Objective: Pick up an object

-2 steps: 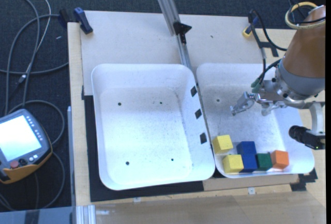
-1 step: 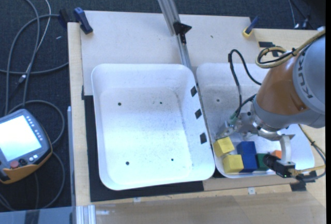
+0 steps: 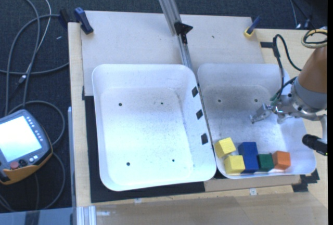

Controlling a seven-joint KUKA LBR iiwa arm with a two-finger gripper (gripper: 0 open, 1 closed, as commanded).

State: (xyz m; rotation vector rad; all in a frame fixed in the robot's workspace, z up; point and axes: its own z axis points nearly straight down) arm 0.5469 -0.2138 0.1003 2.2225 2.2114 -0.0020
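Camera view: from my station I see both white bins from above, the left bin [image 3: 145,125] beside the right bin [image 3: 234,89].
Arm: it reaches in from the right, orange band above the wrist, and the gripper [image 3: 258,115] hangs over the middle of the right bin.
Fingers: too small and blurred for me to judge; I cannot tell whether they are apart or together. I see nothing between them.
Blocks: all bunched along the near edge of the right bin. A yellow block [image 3: 225,146] sits tilted at the left, a second yellow block [image 3: 234,164] just below it, a blue block [image 3: 248,156] touching that one, then a green block [image 3: 266,161] and an orange block [image 3: 281,160] at the right end.
Gap: the gripper is apart from the cluster, farther into the bin than the blocks.
Progress: by my reading nothing is picked yet; every block lies on the bin floor.
Left to do: I would say choosing one block, coming down over it, closing and lifting.
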